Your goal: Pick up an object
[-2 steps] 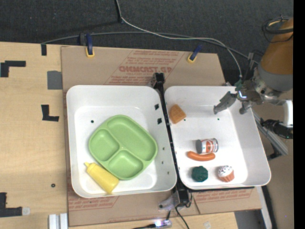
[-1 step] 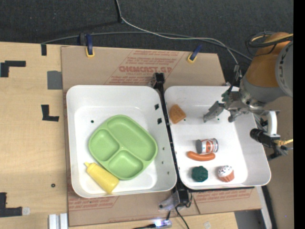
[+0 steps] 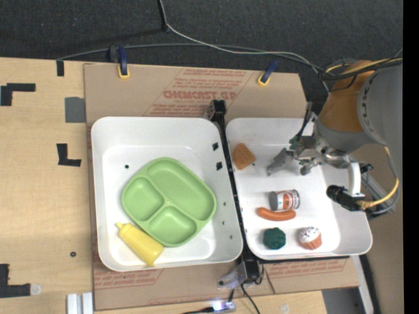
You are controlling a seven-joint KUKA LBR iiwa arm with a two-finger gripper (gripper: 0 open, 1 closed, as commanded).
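Hovering over right bin [image 3: 347,237]: hand [image 3: 288,163], fingers spread apart, gripping nothing | can [image 3: 284,200] label unreadable | arm cut off at right edge

— What's around the bench on my feed?
— I see a wooden top [image 3: 39,195] with black tape marks [image 3: 64,154], a cardboard sheet [image 3: 190,93] clamped at its far edge, dark carpet [image 3: 78,15] beyond, a cable [image 3: 196,38] trailing across.

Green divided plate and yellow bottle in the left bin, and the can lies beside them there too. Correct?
Not quite. The camera view shows the can in the right bin, above the hot dog. The plate and bottle do sit in the left bin.
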